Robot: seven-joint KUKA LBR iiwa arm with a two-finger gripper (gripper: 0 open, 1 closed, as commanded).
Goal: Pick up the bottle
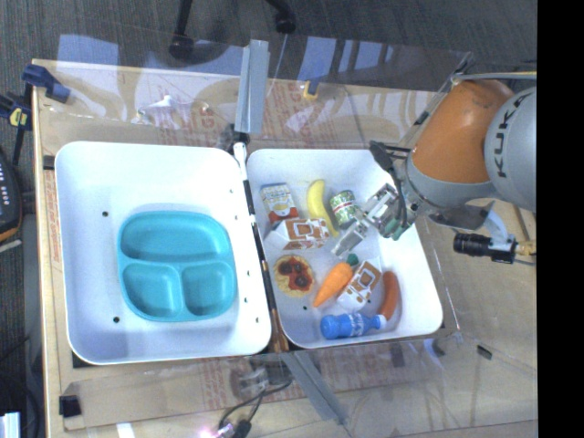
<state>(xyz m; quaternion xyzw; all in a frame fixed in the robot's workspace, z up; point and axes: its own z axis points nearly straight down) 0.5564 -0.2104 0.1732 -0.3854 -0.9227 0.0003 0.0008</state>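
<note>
Bottle (352, 326) is lying on its side at the lower edge of the right bin (422, 281), lower centre-right of the frame. The gripper (365, 224) is hovering above, jaws narrowly parted and holding nothing; it should be descending across the bottle's body, avoiding the carrot (332, 284).

We count 2 white bins (82, 167), 1 blue tray (175, 265), 1 bottle (351, 326), 1 banana (316, 199), 1 carrot (332, 284), 1 can (342, 208).

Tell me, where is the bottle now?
The bottle lies in the right bin, near its front wall, just below the carrot and beside the sausage.
</note>
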